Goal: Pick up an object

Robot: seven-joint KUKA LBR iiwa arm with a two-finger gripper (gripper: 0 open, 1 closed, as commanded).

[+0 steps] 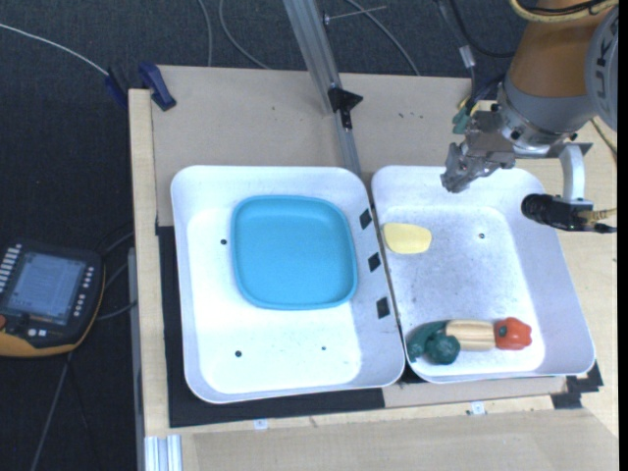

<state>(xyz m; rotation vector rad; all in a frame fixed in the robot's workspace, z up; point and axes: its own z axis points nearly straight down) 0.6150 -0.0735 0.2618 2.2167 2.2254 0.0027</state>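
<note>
The right bin (549, 283) holds a pale yellow lemon-shaped piece (406, 238) near its left wall. Along its front wall lie a dark green piece (434, 345), a tan stick-shaped piece (472, 335) and a red piece (512, 334), side by side. My gripper (459, 177) hangs over the bin's back edge, to the right of and behind the yellow piece. Nothing shows between its fingertips.
The left bin (201, 312) carries a blue square plate (292, 251). A slanted metal post (319, 47) rises behind the bins. A black fitting (554, 209) sticks out at the right bin's right rim. A handheld control pad (44, 292) lies left of the bench.
</note>
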